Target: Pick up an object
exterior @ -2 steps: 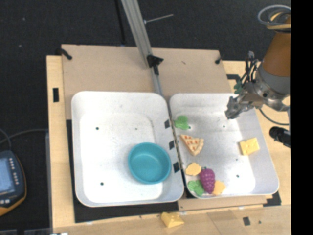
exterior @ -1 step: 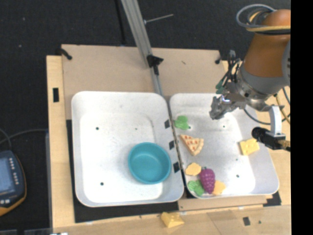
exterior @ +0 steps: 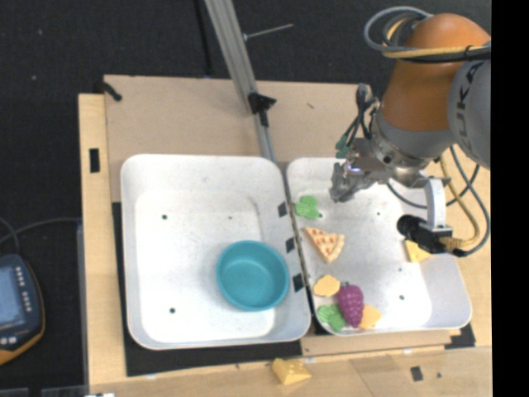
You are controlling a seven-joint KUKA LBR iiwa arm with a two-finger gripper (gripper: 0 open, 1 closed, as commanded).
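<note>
Dark floor surrounds a pale wooden bench (exterior: 190, 118) bearing two white bins side by side. In the left bin (exterior: 165, 188) sits a teal bowl (exterior: 252, 275), alone and near the dividing wall. The right bin (exterior: 446, 296) holds the small toy foods that seem to be the candidates for picking: a green piece (exterior: 308, 208) close to the divider, a pizza slice (exterior: 325, 243) just below it, and a cluster at the near corner made up of a yellow piece (exterior: 327, 286), purple grapes (exterior: 351, 302), another green piece (exterior: 330, 314) and an orange bit (exterior: 369, 316). A yellow wedge (exterior: 416, 251) lies toward the right side, and a cheese-like wedge (exterior: 290, 371) rests on the bench outside the bins. The arm (exterior: 430, 81) reaches in from the right with its gripper (exterior: 344, 190) hanging low over the upper part of the right bin, just beside the green piece and apart from it; this looks like an approach to that piece or the slice. Whether the pincer is wide or narrow I cannot tell at this size, and nothing is visibly held.
</note>
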